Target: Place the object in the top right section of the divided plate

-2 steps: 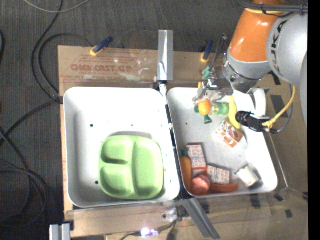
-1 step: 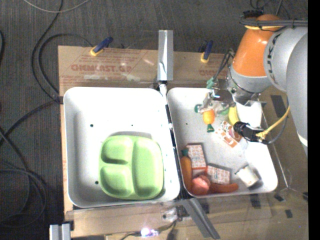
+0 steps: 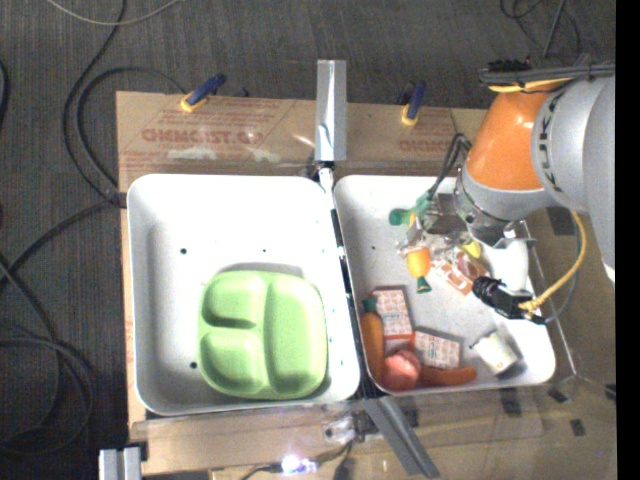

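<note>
From the end effector (image 3: 440, 240), whose opening I cannot tell, the green divided plate (image 3: 264, 334) lies at eight o'clock, well apart.

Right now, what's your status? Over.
Gripper low over right bin, among the toys. Green divided plate in left bin, nothing on it. Path looks open.

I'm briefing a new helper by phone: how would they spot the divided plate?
Find the left white bin. The divided plate lies in its lower right part: light green, rounded, with three compartments, nothing in them. The toy food sits in the other bin.
</note>
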Robot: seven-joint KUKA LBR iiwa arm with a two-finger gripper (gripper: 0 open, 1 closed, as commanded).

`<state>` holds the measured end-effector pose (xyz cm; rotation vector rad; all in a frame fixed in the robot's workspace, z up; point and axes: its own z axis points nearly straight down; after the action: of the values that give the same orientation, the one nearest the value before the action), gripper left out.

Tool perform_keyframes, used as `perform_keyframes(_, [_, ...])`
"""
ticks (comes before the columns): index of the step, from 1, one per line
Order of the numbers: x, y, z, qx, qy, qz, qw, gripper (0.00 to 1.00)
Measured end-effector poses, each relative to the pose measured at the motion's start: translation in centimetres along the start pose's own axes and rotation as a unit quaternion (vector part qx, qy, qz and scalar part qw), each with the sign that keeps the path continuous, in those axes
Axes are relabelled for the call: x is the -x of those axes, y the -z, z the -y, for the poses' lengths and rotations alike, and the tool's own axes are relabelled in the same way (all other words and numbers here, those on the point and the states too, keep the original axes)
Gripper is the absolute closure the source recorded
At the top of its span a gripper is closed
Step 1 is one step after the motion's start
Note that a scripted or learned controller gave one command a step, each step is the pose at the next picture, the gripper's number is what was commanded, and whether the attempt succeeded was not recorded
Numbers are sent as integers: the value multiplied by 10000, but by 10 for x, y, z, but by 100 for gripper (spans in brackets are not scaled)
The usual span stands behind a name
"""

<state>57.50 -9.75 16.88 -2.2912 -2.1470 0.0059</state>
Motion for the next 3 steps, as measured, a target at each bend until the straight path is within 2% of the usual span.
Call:
perform_keyframes(1, [9,130,2,15,36,4,10000,100])
perform_keyframes(2, [-37,254,-77,20,1053,16,9944,100])
perform_keyframes(3, [-95,103,-34,-1,1616,-5,9869,100])
